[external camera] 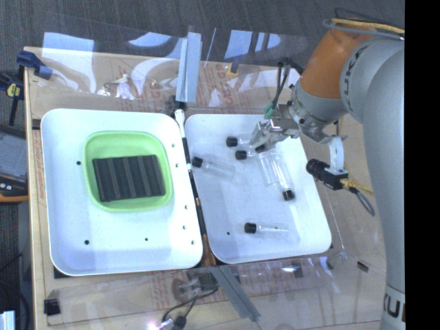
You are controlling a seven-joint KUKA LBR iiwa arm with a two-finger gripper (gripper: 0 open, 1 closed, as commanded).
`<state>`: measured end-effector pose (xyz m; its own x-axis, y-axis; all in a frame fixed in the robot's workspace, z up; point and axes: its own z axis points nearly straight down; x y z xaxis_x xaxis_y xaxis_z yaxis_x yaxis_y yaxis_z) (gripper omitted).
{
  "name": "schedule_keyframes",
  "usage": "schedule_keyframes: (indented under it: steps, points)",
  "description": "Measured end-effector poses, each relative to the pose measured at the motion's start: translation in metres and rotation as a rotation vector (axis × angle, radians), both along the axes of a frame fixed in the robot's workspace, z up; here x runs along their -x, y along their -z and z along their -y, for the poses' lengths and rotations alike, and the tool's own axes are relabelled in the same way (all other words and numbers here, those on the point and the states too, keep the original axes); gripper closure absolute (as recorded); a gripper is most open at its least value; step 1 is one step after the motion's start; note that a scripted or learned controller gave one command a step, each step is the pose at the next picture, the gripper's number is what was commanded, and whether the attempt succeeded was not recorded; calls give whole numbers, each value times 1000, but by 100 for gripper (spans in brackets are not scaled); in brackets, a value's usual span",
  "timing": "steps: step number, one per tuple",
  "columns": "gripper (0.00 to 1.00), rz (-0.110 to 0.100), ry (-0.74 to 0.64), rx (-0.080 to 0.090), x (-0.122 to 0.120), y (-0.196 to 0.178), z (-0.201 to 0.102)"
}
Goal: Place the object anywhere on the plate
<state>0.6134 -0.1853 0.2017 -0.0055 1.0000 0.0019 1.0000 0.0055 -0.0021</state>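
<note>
Clear plastic vials (273,169), black-capped, all lie loose in the right bin (313,243); green plate (127,170) in the left bin holds none; end effector (265,135) low over them, grip state indiscernible; placement outstanding.

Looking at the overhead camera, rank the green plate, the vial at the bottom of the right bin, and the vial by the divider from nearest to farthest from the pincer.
From the pincer:
1. Vial by the divider, at the right bin's left side.
2. Vial at the bottom, low in the right bin.
3. Green plate, across in the left bin.
</note>
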Motion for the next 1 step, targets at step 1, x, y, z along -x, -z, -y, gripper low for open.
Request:
schedule_keyframes:
  steps: [1]
  points:
    - [0,0,0,0,0,0,0]
